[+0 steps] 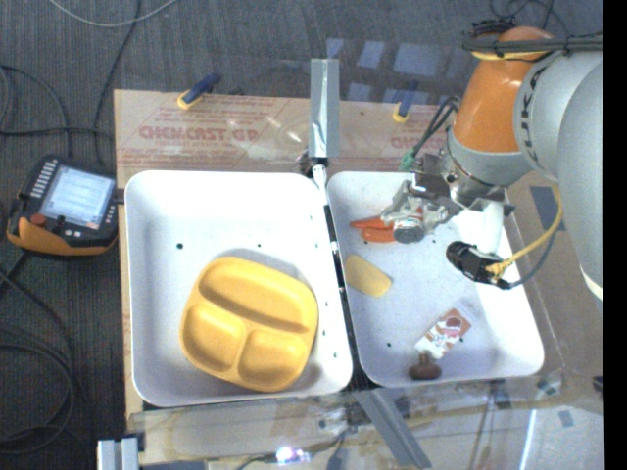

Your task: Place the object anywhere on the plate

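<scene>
Low over the right bin [519, 346], the end effector [409, 221] sits at the bin's upper middle, and the orange object [370, 228] pokes out from it toward 9 o'clock, long axis roughly level across the view. The object's inner end meets the metal tips, so it looks pinched there, though the contact itself is hard to make out.

Nearest the camera, a small wrapped item [446, 331] and a dark lump [424, 368] lie at the bin's lower edge; a pale oval piece [369, 275] lies just below the orange object.

From the end effector, the yellow plate [251, 323] lies toward 8 o'clock, across the divider in the left bin [157, 213]. Any carry must clear both bin walls.
</scene>
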Controlling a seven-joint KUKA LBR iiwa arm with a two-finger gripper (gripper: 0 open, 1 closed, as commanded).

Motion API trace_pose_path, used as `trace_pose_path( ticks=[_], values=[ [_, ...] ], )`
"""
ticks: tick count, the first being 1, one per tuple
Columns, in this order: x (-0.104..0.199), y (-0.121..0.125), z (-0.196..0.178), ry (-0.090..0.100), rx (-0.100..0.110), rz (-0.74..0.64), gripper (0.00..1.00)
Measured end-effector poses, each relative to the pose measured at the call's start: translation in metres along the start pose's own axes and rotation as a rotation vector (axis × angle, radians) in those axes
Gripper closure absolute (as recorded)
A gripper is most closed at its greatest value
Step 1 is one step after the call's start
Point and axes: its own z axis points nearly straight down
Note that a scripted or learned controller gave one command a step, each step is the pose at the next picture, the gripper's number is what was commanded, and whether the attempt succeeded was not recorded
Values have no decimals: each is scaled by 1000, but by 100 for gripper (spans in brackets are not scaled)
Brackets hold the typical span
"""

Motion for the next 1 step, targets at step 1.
trace_pose_path(
  ticks=[1],
  values=[
    [76, -39, 37, 2, 2, 77, 100]
  ],
)
